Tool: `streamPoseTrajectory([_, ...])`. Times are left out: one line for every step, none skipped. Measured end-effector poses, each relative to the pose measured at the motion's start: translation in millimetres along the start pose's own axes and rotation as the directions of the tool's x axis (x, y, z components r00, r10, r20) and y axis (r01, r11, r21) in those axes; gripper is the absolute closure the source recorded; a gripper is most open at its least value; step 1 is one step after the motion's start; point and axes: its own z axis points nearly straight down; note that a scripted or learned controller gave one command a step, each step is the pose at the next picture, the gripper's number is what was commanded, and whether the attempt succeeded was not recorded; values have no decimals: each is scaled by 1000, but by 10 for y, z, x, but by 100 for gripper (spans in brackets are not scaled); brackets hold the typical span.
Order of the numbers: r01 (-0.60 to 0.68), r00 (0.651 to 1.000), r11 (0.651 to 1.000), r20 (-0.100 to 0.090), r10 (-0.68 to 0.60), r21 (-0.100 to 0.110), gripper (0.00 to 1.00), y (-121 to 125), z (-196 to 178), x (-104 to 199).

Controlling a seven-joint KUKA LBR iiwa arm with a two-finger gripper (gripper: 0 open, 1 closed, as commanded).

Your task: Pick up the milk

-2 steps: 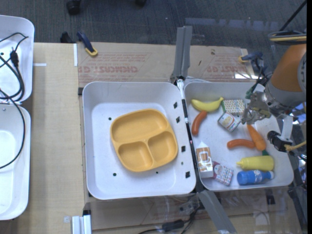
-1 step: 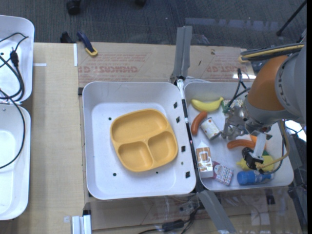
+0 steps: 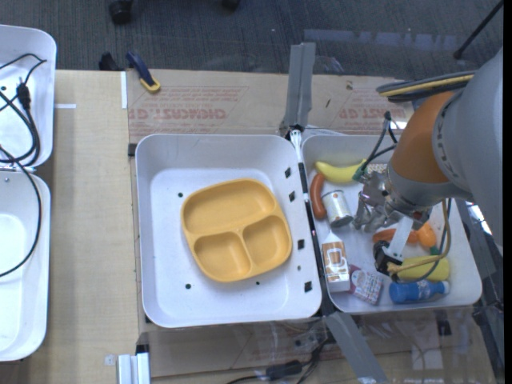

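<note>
Milk carton (image 3: 335, 263) lying flat by the right bin's (image 3: 474, 294) left wall.
Its long axis runs from the front edge to the back edge; whether the jaws are apart, I cannot tell.

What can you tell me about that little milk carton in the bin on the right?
The milk carton is a small box, white with a brown-orange printed panel, apparently cardboard or plastic. It lies on its side near the left wall of the right bin, close to the front. A silver can sits just behind it, and a small patterned packet lies at its front right corner. The end effector hovers behind and to its right, apart from it.

Gripper (image 3: 366, 214) over right bin (image 3: 472, 282) — cluttered.
</note>
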Motion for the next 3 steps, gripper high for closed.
streamPoseTrajectory([46,999,999,2,-46,-2,100,-776,-1049,845])
streamPoseTrajectory([84,996,996,2,-84,-3,100,-1021,-1356,1106])
streamPoseTrajectory([338,941,941,3,-338,-1,100,-1453,-1571,1050])
